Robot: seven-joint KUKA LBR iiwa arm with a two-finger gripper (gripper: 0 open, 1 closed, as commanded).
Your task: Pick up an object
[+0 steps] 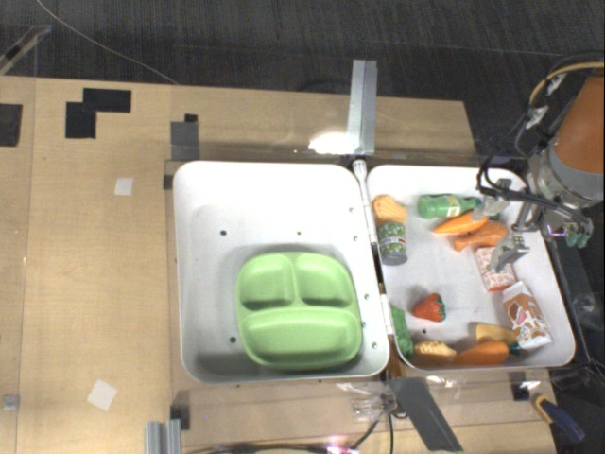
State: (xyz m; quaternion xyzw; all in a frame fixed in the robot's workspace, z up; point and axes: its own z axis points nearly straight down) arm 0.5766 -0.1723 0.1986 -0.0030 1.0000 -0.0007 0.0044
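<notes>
In the right bin [563,303], my end effector [513,251] hovers, grip state unclear, over two carrots [470,223], one strawberry [429,306], one green bottle [446,205]; left bin [203,216]: one green tray [298,308].

Grey arm [577,154] entering from right, orange-banded wrist, tool [511,251] pointing down

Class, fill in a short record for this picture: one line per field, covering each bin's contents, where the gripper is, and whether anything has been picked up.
left bin: green divided tray
right bin: green bottle, strawberry, can, carrot, cartons, other toy food
gripper: over the right bin's far right side, above the cartons
object held: none seen between its fingers
</notes>
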